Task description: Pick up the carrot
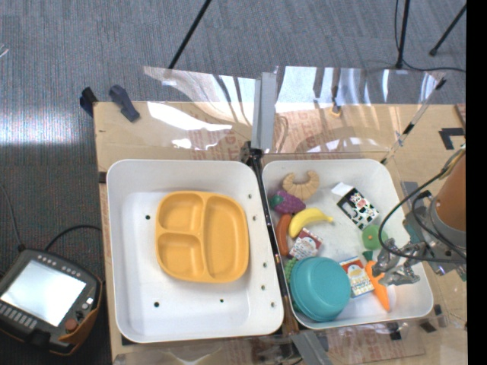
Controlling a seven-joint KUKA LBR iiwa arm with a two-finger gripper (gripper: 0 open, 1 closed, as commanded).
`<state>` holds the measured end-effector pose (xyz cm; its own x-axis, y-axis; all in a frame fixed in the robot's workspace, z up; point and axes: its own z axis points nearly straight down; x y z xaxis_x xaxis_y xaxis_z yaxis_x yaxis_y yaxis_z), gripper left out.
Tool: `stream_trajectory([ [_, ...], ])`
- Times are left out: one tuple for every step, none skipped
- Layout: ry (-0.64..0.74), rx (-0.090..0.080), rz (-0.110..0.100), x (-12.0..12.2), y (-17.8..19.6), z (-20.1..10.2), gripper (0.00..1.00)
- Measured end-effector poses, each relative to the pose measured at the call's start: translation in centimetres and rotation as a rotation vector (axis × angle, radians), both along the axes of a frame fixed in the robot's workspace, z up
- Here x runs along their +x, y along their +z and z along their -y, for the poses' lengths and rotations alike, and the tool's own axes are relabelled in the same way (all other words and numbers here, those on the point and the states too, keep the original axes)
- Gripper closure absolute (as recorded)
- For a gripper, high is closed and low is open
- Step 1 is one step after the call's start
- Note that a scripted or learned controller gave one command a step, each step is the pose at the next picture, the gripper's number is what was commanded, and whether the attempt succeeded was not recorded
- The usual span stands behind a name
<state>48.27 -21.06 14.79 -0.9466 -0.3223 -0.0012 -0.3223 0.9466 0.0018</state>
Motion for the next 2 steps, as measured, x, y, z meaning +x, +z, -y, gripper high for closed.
stream_trajectory([
  [0.225, -0.007, 0.013, 1.3, 19.1, 0.1, 1.00],
  [0.653, 0.006, -0.002, 1.0, 10.4, -0.1, 1.00],
])
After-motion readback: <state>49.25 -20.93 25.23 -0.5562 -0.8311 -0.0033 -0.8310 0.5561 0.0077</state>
